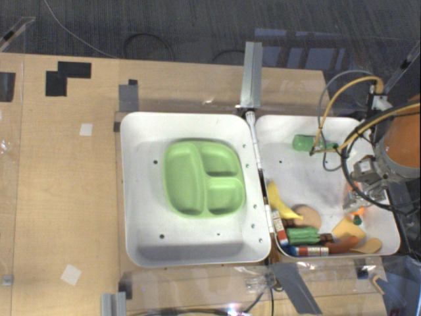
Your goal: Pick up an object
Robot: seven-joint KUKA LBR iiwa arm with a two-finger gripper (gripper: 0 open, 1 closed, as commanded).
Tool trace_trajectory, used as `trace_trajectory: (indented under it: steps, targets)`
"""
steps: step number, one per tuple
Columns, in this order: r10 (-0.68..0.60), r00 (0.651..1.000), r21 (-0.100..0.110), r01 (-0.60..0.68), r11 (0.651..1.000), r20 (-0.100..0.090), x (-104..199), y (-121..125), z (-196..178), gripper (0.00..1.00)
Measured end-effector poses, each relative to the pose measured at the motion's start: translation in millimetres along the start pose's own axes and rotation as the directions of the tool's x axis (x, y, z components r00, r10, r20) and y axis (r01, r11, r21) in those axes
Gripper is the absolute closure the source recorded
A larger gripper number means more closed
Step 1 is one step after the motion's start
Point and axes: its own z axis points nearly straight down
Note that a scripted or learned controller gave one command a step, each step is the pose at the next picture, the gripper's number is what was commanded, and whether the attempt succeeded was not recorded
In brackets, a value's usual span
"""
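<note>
- Camera view: the bench (59, 196) carries two white bins side by side.
- The left bin (141, 176) contains a green divided tray (202, 178), lying flat near the centre.
- The right bin (289, 170) holds a green block (303, 142) near its far wall.
- A yellow banana (281, 205), a green marker (301, 236), a red marker (308, 249) and other small objects are clustered along the near wall.
- The gripper (357, 201) is positioned low over the right bin's right side, just above an orange-tipped object (356, 216).
- Gripper state: cannot tell.

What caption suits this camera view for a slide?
Arm's gripper hovers over the cluttered right bin; a green tray sits in the left bin.
</note>
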Motion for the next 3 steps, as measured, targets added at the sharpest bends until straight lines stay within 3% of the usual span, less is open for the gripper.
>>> trace_trajectory:
  steps: [1,2,3]
  targets:
    - [-0.117,0.993,0.012,0.117,0.993,0.001,-119.4,-27.6,-103.7,1.0]
    - [0.03,1.0,0.007,-0.03,1.0,-0.001,-90.8,-57.9,-181.4,1.0]
    - [-0.07,0.998,-0.014,0.07,0.997,0.005,1.8,-75.8,-52.3,1.0]
